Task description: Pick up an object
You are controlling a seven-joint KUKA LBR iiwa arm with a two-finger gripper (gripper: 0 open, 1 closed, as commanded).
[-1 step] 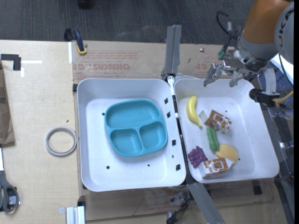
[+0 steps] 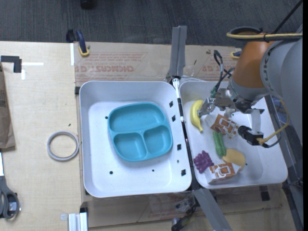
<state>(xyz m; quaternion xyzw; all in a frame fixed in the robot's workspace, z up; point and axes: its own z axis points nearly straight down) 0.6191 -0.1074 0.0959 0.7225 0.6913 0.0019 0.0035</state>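
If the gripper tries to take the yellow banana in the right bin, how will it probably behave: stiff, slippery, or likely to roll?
The banana looks like a smooth moulded toy, so it is probably stiff and light. Its glossy curved skin may slip between the fingers. It lies flat on its curve close to the bin wall, so a push would more likely spin or slide it than roll it.

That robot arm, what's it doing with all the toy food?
The robot arm reaches into the right bin, where the toy food lies: a banana, a green pickle, purple grapes and small snack boxes. Its gripper hangs beside the banana, with nothing seen between its fingers. The left bin holds a blue divided tray.
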